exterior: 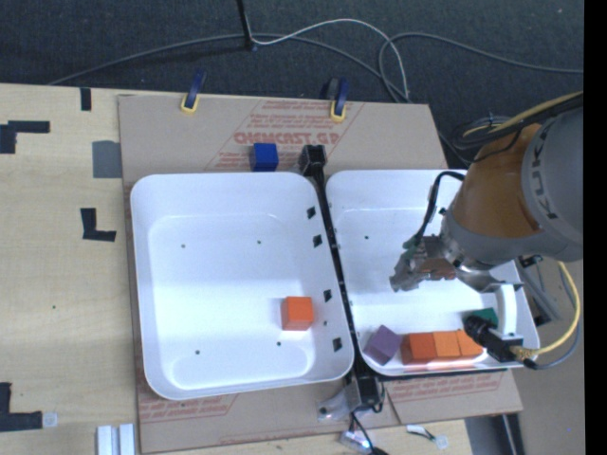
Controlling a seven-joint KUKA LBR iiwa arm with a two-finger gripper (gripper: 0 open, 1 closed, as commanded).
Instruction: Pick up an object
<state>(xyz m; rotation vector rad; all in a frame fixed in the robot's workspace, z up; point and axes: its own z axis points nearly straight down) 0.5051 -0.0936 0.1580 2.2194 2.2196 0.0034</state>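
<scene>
My gripper point(412, 275) hangs over the middle of the right bin point(379, 192), above bare white floor, with the grey and orange arm reaching in from the right. Along that bin's near wall lie a purple block point(382, 345) and a long orange block point(441, 347), both apart from the gripper. A small green piece point(487, 317) shows near the bin's right side, partly hidden by the arm. In the left bin point(190, 207), an orange cube point(298, 313) sits near the front right corner.
A blue cube point(265, 155) rests on the cardboard sheet behind the bins. A black divider strip point(327, 254) runs between the two bins. Cables trail across the dark floor at the back.
</scene>
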